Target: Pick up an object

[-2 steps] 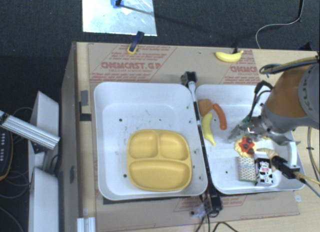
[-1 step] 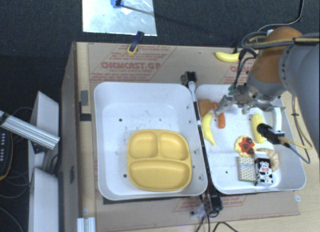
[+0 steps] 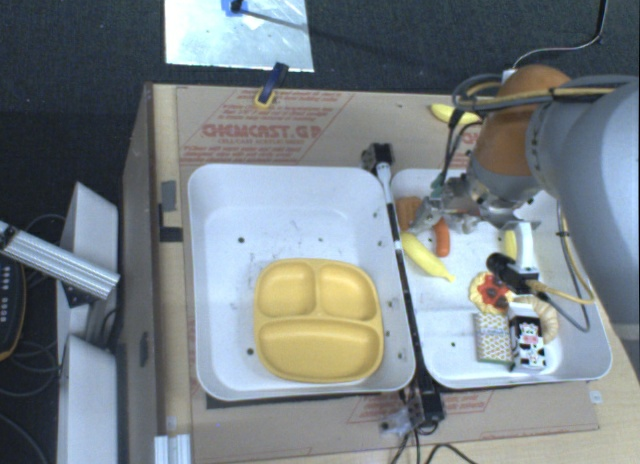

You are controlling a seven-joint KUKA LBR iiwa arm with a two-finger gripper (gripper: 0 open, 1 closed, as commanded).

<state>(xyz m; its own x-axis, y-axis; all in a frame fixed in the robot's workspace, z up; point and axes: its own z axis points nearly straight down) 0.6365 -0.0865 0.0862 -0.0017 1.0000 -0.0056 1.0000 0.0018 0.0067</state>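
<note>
Camera view is showing the big grey arm (image 3: 590, 152) reaching in from the right, with its orange band sitting just above the wrist. It is leaning over the brown bench (image 3: 260, 127), which is holding two white bins side by side.

The pincer (image 3: 445, 210) is hanging low over the right bin (image 3: 580, 352), near that bin's far left corner. I cannot tell if the pincer is open or closed, and nothing is showing as held in it.

The left bin (image 3: 210, 252) is sitting well to the left of the pincer. A yellow plate (image 3: 320, 320) with three parts is lying in it, down and to the left of the pincer, well apart from it.

The toys to pick are all lying in the right bin. A yellow banana (image 3: 425, 258) is lying near the pincer, just below it and a bit left, beside the wall between the bins. A small orange carrot (image 3: 442, 241) is sitting right under the pincer, very close to it. A brown piece (image 3: 406, 211) is sitting just left of the pincer.

A round red and yellow toy (image 3: 488, 295) is lying further down and to the right of the pincer. A small patterned box (image 3: 492, 337) and a black and white block (image 3: 529, 342) are sitting side by side, furthest from the pincer.
</note>
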